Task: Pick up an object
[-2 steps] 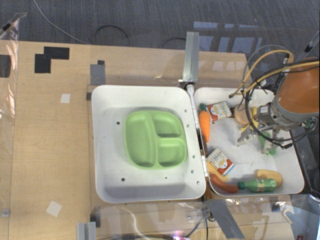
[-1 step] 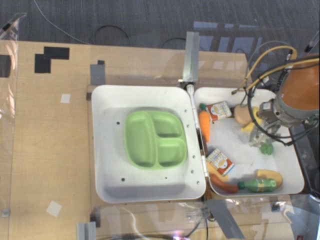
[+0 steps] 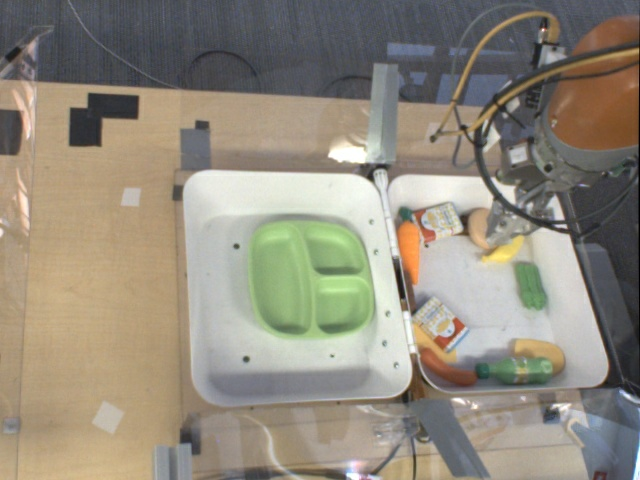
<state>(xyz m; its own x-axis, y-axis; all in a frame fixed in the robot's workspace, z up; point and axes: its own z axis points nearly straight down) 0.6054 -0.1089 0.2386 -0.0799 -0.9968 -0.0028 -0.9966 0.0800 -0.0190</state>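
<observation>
My gripper hangs low over the back of the right bin, under the orange-banded wrist. Just below its tip lies a small yellow banana-like piece, and a tan round piece sits at its left. Whether the gripper touches either one is hidden by its own body. Also in this bin are an orange carrot, a red-and-white carton, a green pickle, a second small carton, a red sausage, a green bottle and a yellow-brown piece.
The left bin holds a green divided plate. A metal post stands behind the divider between the bins. Cables loop above the arm at the upper right. Bare bin floor lies between the pickle and the cartons.
</observation>
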